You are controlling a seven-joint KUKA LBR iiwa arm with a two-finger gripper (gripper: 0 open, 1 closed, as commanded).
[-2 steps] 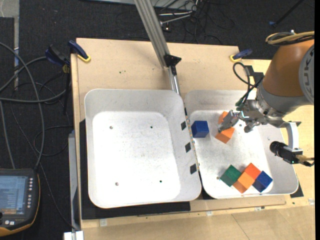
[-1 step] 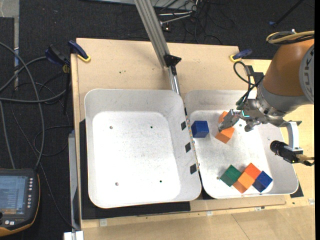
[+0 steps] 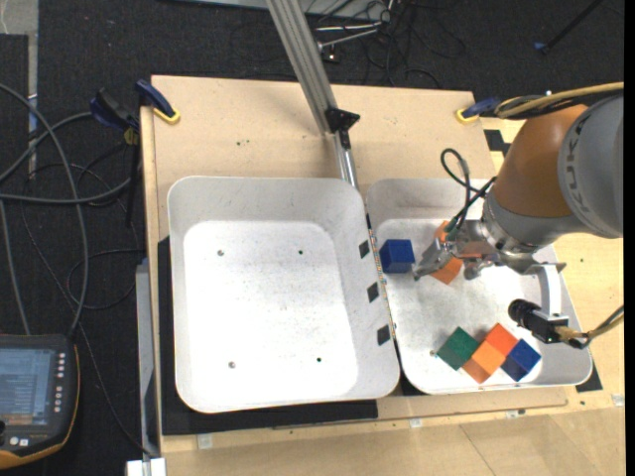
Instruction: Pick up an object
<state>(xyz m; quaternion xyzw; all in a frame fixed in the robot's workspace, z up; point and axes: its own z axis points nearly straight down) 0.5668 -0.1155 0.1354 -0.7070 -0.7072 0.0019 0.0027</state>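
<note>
bench [image 3: 248, 127] holds two white bins; the right bin [image 3: 417, 206] has all the blocks. the gripper [image 3: 444, 263] sits down in it, right over an orange block [image 3: 448, 271], blue block [image 3: 397, 256] just left. can't tell if the fingers are closed on anything. three more blocks [image 3: 488, 353] cluster near.

Grey arm [image 3: 575, 177] reaching in from the right, orange-banded wrist bent down, claw [image 3: 444, 263] lowered
</note>
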